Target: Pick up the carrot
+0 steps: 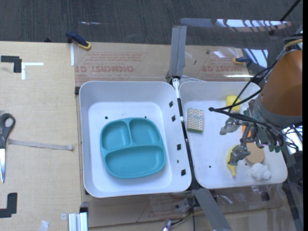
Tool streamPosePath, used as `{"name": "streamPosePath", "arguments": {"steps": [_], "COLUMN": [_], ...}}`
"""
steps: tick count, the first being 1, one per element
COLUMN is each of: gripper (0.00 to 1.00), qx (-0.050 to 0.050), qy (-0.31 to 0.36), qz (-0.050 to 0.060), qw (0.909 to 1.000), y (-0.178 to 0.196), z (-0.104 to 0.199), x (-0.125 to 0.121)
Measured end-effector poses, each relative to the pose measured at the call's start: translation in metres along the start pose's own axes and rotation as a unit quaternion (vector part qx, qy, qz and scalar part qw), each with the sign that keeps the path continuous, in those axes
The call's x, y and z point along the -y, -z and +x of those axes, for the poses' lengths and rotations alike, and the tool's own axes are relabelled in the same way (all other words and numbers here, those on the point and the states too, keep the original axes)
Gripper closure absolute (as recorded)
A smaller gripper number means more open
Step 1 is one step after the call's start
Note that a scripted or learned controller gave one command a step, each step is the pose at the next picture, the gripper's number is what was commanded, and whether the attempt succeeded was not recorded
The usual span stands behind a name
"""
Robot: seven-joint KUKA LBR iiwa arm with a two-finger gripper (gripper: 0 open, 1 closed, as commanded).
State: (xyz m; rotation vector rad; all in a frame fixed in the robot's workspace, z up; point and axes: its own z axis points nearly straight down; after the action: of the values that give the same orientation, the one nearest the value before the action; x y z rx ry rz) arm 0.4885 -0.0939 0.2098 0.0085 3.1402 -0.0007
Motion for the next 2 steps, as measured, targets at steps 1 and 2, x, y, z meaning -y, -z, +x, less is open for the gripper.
{"name": "streamPosePath", "arguments": {"steps": [1, 2], "gripper": [0.00, 1.00], "qx": [0.002, 0.004], "qy": [-0.077, -0.074], "qz": [0.000, 0.001], "qw": [0.9971, 0.9972], "y": [-0.1170, -0.1073], "z": [-0.0309, -0.0330], "x": [0.1063, 0.1052]}}
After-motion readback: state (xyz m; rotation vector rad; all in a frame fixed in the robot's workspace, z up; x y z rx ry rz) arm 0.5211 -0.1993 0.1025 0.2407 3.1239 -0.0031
